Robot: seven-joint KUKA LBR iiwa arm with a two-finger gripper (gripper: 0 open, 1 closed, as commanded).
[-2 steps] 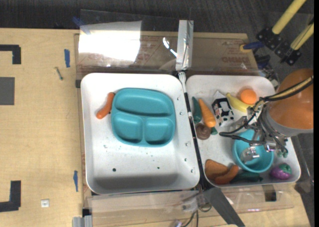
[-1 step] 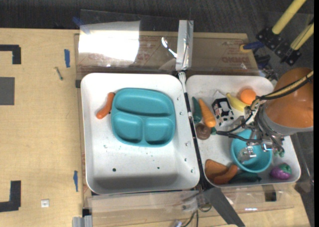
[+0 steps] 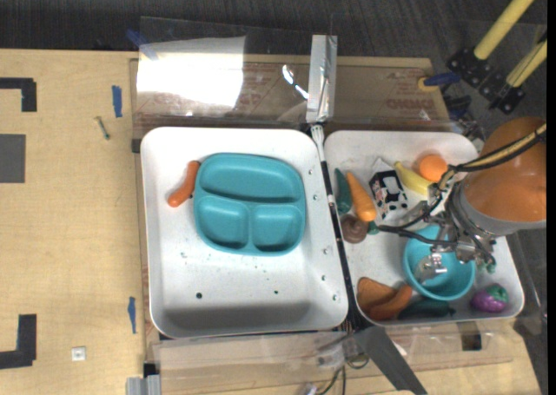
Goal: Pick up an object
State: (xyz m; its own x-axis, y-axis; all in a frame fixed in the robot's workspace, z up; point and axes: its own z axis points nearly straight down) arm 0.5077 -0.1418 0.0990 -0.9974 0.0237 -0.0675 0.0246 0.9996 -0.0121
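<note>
Two white bins [image 3: 165, 237] sit on a tan bench [image 3: 61, 211] (dark carpet behind); jaws' state unclear.

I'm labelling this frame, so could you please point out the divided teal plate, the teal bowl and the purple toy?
Divided teal plate [image 3: 250, 202], camera view, centre ridge.
Teal bowl [image 3: 419, 273], camera view, left rim.
Purple toy [image 3: 492, 299], camera view, its middle.
</note>
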